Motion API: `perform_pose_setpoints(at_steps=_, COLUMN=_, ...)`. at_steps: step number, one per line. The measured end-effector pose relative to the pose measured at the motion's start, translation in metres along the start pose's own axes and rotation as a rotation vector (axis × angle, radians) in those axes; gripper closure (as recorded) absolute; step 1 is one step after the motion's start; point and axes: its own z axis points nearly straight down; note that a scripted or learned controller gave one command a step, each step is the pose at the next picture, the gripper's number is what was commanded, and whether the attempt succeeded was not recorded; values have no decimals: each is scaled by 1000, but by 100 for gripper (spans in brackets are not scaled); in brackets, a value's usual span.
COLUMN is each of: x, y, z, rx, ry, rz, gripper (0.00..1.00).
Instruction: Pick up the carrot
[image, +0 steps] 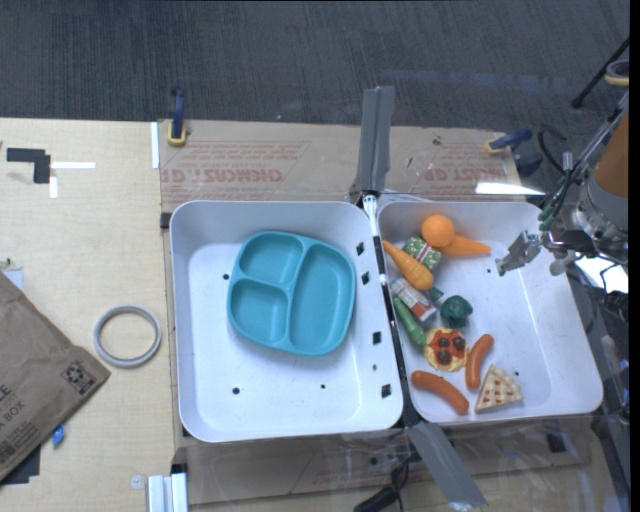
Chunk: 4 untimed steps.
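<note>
we saw the carrot (410, 265) lying in the right bin (560, 340), near its left wall, beside an orange (438, 231). the fingers (522, 250) hovered apart from it; whether open or closed we could not tell.

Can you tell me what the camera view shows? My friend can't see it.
A robot gripper hovers over the right bin, beside toy food including a carrot, an orange and a pizza slice. The left bin holds a blue divided plate.
</note>
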Motion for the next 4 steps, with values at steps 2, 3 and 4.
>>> perform_pose_setpoints(at_steps=2, x=65, y=25, z=36, rx=-1, ry=-1, rz=-6, gripper=0)
perform_pose_setpoints(at_steps=3, x=94, y=62, z=102, rx=-2, ry=-1, rz=-183, gripper=0)
perform_pose_setpoints(at_steps=4, x=69, y=75, z=104, rx=43, ry=19, rz=-487, gripper=0)
